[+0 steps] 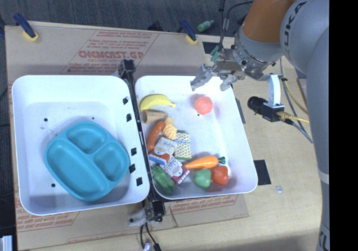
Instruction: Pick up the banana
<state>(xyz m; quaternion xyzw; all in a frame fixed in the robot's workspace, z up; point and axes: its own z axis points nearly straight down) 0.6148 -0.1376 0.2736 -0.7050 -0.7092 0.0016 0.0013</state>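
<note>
Grey and orange, your arm (291,15) is the biggest thing in frame, reaching in from three o'clock and ending in the claw (213,80), which hangs with its two fingers spread and nothing between them above the far rim of the right bin (238,132). Next in size come the two white bins on the worktop (279,211): the left bin (28,132) carries a blue divided plate (86,157), and the right bin carries the toy food. You'll find the banana (156,101) in that right bin's upper left corner, close to the wall shared with the left bin, at about nine o'clock from the claw and well apart from it. Just below the banana lies a brown piece (153,114), touching or nearly so, and a pink ball (203,104) sits off at its three o'clock. The banana's long axis runs roughly nine to three, arched upward, with its right tip dipping toward four o'clock. Judge it as a light, stiff plastic toy with a smooth skin that may slip; you'd do best to close across its narrow width at mid-length, fingers set at twelve and six, minding the brown piece and the bin wall.
</note>
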